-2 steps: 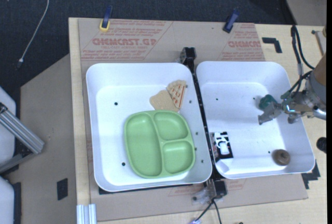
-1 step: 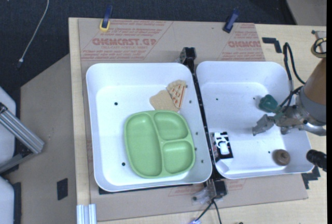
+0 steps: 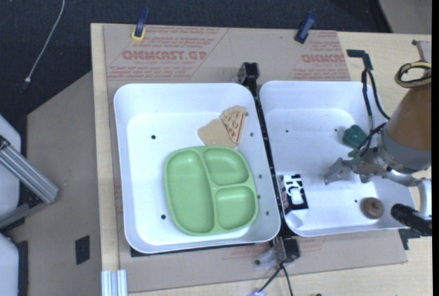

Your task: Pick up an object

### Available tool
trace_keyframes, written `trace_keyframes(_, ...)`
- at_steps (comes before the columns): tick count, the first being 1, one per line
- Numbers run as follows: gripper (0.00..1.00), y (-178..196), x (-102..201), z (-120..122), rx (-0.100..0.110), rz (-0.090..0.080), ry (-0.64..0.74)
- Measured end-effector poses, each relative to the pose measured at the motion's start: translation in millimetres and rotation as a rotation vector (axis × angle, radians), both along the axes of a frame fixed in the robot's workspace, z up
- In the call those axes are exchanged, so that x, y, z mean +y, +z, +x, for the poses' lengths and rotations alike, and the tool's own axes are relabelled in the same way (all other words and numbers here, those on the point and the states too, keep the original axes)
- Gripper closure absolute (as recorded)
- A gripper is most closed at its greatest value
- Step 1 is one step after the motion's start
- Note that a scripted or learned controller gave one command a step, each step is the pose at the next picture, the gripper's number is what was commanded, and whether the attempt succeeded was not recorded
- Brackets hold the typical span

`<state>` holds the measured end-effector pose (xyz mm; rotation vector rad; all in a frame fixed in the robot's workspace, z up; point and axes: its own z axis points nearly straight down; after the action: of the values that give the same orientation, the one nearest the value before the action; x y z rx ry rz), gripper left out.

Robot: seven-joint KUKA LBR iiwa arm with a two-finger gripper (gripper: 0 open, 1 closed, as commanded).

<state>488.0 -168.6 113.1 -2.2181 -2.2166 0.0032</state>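
Observation:
In the right bin [image 3: 309, 116], my gripper [image 3: 339, 172] hangs low over the white floor, reaching in from the right edge. A small teal object [image 3: 354, 135] lies just behind it, close to the wrist. A little brown round object [image 3: 372, 206] sits in front of it near the bin's front right corner. The left bin [image 3: 137, 151] holds a green divided plate [image 3: 210, 189] and a tan toy sandwich slice [image 3: 225, 126] behind the plate. I see nothing held in the gripper.
A black and white tag [image 3: 295, 192] lies at the right bin's left rim, beside the divider. Black clamps [image 3: 248, 72] join the bins at the back and front. The arm's orange band [image 3: 415, 116] looms over the right bin's right side.

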Motion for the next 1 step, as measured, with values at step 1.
trace_keyframes(1, 1.00, 12.5, -0.4, 0.9, -0.006, -0.003, 0.000)
